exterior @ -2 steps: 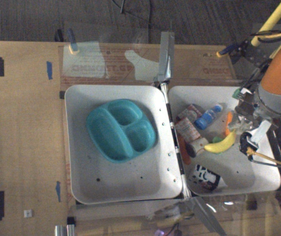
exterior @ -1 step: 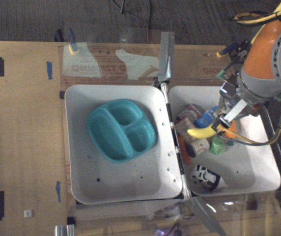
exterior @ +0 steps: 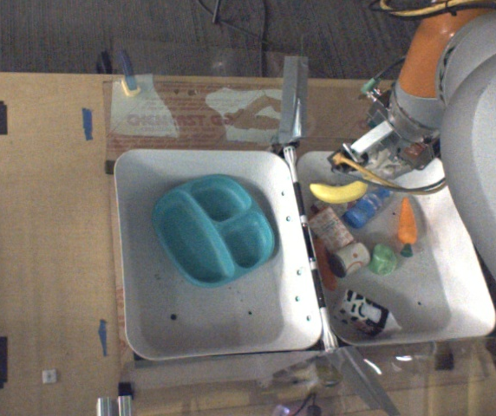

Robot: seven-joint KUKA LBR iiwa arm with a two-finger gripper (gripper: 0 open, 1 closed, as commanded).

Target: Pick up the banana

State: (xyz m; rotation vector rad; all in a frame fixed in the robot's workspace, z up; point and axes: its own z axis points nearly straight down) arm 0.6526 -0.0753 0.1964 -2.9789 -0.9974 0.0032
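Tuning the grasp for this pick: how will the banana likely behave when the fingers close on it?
The banana is curved and smooth-skinned, so it may pivot or slip in a pinch. It lies against a blue bottle, so nudging it could shift both. It looks small, probably light.

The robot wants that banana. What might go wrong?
1. The banana lies close against a blue bottle and a small packet, so the pincer might grab or bump one of those instead.
2. The banana sits near the bin's far wall, leaving little room on that side, so the pincer may scrape the wall.
3. Curved and smooth, it may slip out or roll away.
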